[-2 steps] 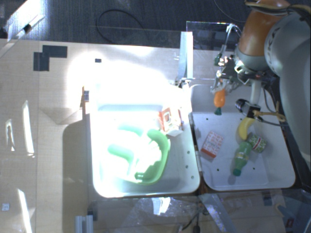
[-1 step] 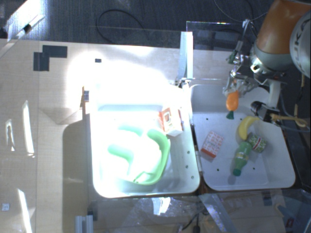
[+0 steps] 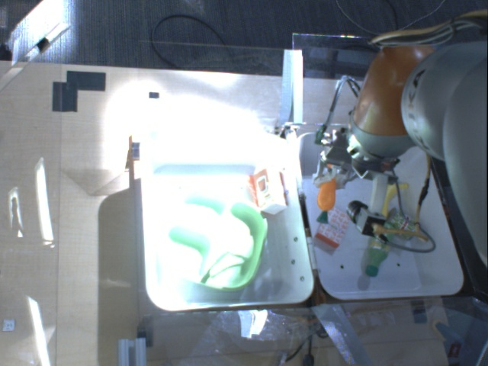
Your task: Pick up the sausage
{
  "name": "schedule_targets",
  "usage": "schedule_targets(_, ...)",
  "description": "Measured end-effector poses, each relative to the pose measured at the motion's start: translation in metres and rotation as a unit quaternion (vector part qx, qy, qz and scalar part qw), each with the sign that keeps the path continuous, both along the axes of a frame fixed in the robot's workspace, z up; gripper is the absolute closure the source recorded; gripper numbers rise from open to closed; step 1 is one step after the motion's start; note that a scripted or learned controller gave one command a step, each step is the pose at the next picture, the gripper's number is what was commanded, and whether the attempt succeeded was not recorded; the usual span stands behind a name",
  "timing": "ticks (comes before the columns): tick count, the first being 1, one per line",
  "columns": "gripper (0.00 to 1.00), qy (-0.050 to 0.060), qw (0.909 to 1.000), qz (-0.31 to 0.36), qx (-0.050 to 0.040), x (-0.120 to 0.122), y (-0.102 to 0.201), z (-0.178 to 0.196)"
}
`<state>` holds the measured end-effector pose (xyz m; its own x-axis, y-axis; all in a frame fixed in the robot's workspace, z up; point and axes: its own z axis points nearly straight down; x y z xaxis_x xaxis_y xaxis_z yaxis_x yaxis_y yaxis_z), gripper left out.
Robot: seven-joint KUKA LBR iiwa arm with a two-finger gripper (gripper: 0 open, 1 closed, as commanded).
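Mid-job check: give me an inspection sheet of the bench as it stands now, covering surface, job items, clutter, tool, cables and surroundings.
Surface: two white bins side by side; left bin washed out by strong light, right bin under the arm.
Job's things: sausage cannot be told apart for certain among the right bin's items.
Clutter: green bowl and small orange-and-white box in the left bin; orange item, red-and-white packet and green bottle in the right bin.
Tool: tool hangs over the right bin's left part, above the orange item; finger state unclear.
Cables: black cable looped on the floor behind the bench; wires at the wrist.
Surroundings: wooden bench top, dark floor.
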<state>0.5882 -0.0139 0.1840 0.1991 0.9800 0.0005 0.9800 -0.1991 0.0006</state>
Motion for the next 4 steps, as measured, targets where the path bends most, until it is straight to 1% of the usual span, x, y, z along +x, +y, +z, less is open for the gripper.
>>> schedule_targets(1,1.0,0.0,0.9999,-0.011,0.0003,-0.052,0.08,0.001)
schedule_targets(2,1.0,-0.003,0.9888,0.149,-0.0006,-0.048,0.024,0.045)
schedule_targets(3,1.0,-0.008,0.9992,0.038,-0.0011,-0.095,0.032,0.003)
schedule_targets(4,1.0,-0.002,0.9367,0.35,-0.0007,-0.096,0.077,0.077)
